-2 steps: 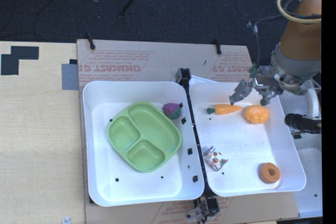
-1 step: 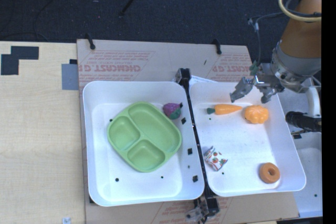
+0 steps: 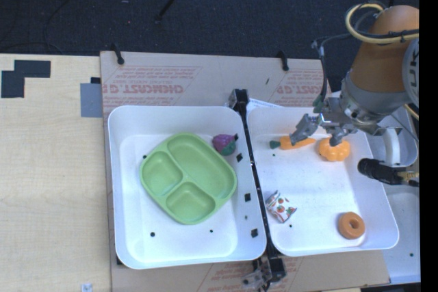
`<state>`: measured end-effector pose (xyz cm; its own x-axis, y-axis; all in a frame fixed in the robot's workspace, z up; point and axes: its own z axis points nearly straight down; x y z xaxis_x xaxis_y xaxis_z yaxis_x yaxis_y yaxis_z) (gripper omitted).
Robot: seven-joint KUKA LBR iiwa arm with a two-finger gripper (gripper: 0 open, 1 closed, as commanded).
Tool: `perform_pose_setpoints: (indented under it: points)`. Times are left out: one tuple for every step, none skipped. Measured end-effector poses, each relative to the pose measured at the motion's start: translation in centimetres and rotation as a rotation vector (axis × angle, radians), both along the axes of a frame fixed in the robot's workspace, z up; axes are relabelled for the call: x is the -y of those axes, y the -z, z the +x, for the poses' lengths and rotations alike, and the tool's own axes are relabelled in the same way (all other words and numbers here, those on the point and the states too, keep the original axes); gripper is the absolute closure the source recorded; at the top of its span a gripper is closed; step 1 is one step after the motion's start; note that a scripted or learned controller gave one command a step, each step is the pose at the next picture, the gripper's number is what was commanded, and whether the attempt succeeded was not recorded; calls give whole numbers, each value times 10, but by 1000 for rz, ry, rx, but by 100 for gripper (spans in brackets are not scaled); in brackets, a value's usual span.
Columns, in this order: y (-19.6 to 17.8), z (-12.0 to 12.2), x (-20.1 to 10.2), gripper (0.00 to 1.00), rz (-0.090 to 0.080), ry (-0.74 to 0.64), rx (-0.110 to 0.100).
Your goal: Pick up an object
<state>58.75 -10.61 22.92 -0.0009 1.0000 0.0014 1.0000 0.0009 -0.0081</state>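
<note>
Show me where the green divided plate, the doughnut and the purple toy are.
green divided plate [image 3: 188, 178]: camera view, on its centre ridge.
doughnut [image 3: 352, 225]: camera view, on its ring.
purple toy [image 3: 223, 143]: camera view, on its body.

Glossy plastic green tray [image 3: 188, 178]; smooth white bins [image 3: 130, 229].

the tool [image 3: 320, 132] partly covers the toy carrot [image 3: 295, 142]; its grip is unclear.
</note>
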Motion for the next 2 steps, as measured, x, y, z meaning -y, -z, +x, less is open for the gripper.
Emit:
perform_pose_setpoints:
  points:
    - [52, 7, 5, 0, 0, 1, 0]
    - [96, 8, 3, 0, 0, 2, 1]
